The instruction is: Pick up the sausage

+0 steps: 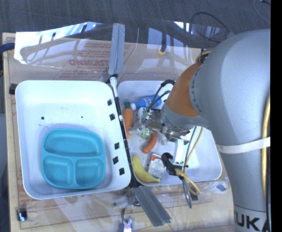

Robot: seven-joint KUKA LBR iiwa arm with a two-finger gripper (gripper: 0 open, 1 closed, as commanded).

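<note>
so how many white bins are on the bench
2. The left bin holds a blue tray; the right bin sits beside it under the arm, holding the food items.

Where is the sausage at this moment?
The sausage lies in the right bin, near its middle, just below the gripper. A banana lies below it and a carrot above and to its left.
</note>
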